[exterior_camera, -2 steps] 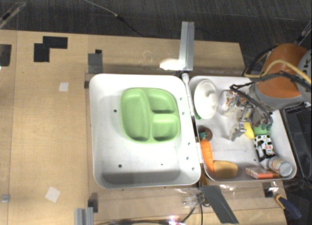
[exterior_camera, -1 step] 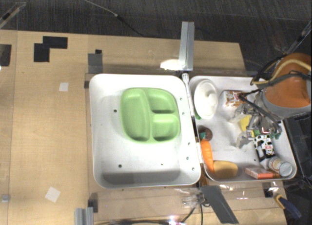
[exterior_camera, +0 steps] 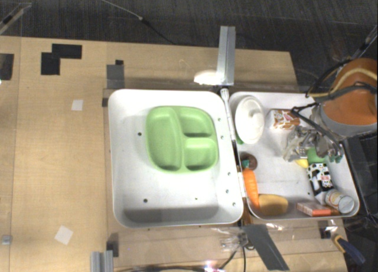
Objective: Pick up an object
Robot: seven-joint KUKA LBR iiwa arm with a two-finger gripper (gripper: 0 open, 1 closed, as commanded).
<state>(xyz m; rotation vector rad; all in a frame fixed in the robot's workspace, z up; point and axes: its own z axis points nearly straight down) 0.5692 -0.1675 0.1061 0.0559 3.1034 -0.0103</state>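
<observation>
Nothing's been picked up yet: the gripper (exterior_camera: 307, 147) is parked low in the right bin (exterior_camera: 277, 197) near the snack packet (exterior_camera: 285, 119), its grip state can't be told.

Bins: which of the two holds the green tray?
The left bin, the one farther from the arm. The green tray lies in it; the right bin holds small things like a carrot.

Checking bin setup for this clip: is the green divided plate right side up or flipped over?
Right side up. The green divided plate lies flat in the left bin, its three recessed compartments facing the camera with raised ridges between them.
</observation>
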